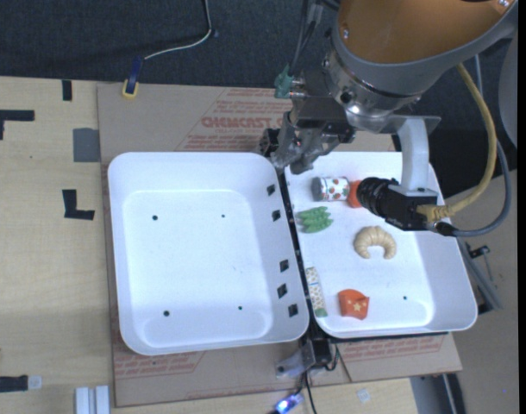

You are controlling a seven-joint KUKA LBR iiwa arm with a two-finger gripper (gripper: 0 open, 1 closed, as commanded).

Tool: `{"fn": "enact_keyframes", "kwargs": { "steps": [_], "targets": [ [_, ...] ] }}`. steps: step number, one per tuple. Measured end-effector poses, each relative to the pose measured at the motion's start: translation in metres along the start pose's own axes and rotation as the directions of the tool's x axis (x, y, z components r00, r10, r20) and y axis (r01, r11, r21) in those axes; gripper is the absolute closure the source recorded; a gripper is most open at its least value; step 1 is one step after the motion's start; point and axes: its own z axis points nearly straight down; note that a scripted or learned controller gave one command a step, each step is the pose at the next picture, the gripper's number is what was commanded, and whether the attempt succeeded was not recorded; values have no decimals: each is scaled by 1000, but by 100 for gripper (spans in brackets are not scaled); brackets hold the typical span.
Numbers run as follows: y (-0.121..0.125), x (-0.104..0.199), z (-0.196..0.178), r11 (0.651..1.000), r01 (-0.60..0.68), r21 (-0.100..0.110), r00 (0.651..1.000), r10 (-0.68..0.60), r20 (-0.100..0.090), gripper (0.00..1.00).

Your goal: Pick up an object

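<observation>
Gripper [296, 149] hangs at the right bin's [444, 313] far left corner, its state impossible to tell. Nothing looks picked yet: the croissant [376, 241], red strawberry [353, 304], green leafy piece [315, 220] and small can [333, 188] all lie in that bin.

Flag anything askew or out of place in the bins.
Nothing is spilled or broken. One oddity: a slim patterned stick lies jammed along the right bin's left wall, apart from the croissant and red piece.
</observation>
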Motion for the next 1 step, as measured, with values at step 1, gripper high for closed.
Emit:
{"fn": "enact_keyframes", "kwargs": {
  "steps": [1],
  "targets": [
    [1,49,-33,1000,5,-5,1000,-5,-2,100]
  ]
}}
